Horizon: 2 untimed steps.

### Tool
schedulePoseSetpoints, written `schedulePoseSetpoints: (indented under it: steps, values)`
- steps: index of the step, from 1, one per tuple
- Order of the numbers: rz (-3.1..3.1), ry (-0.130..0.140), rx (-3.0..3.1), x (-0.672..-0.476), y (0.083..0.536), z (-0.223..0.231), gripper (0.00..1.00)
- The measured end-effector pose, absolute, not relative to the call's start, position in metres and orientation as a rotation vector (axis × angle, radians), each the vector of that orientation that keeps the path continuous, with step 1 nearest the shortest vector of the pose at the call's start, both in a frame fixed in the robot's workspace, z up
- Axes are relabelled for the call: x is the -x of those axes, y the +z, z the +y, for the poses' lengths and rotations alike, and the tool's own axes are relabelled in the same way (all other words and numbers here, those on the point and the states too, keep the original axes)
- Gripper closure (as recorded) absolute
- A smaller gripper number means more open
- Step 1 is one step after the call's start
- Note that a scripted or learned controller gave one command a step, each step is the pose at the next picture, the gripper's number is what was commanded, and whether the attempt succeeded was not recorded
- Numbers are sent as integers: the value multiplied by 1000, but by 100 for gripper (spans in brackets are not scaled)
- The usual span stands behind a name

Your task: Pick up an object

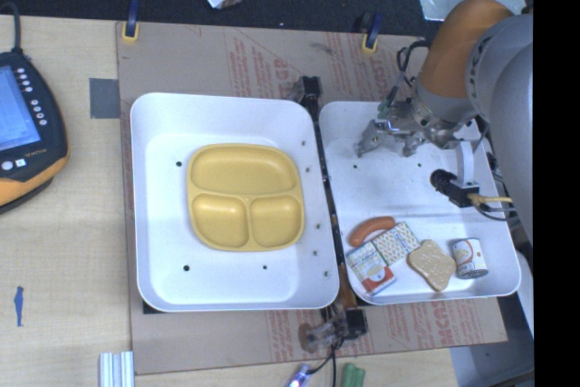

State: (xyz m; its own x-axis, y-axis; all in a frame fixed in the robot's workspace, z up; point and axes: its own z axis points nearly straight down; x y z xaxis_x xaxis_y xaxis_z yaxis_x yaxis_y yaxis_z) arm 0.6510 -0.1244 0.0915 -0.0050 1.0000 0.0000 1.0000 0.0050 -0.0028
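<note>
Yellow plastic marks the landmark here: a three-compartment tray (245,197) lying in the middle of the left white bin (163,276). To the right of that tray, across the seam where the two bins meet, sits the right white bin (399,186). The grey arm (507,77) with its orange band comes in further right still, and its gripper (390,139) hangs over the far end of the right bin, level with a spot just beyond the tray's far edge. Its jaws look spread, with nothing between them, though the metal parts blur together at this angle.

The pickable things lie to the right of the tray's near edge, clustered in the right bin's near end: a red sausage (371,228), a patterned packet (397,243) just beside it, a small carton (369,268), a slice of toast (430,264) and a small can (468,257) farthest from the tray.
</note>
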Motion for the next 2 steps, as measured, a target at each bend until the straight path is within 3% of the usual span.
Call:
schedulePoseSetpoints:
  steps: [1,2]
  values:
    - [-2225,7,2214,-558,91,-140,0]
    - [-2225,1,2217,-657,101,-182,0]
